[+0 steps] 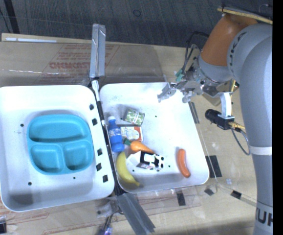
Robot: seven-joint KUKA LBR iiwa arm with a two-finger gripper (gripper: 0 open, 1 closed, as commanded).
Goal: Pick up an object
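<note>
While the gripper (175,93) hangs spread and unladen, the hot dog (183,162) lies well below it.

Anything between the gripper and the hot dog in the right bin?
Nothing visible. The gripper is over the right bin's far edge; bare white floor lies between it and the hot dog near the front right corner.

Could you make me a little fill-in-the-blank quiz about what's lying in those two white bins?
1. The blue divided tray lies in the ____ bin.
2. The yellow banana lies in the ____ bin.
3. The hot dog lies nearer the right bin's ____ wall than the carrot does.
4. The gripper hovers over the right bin's ____ rim.

Missing words: left; right; right; far
</note>
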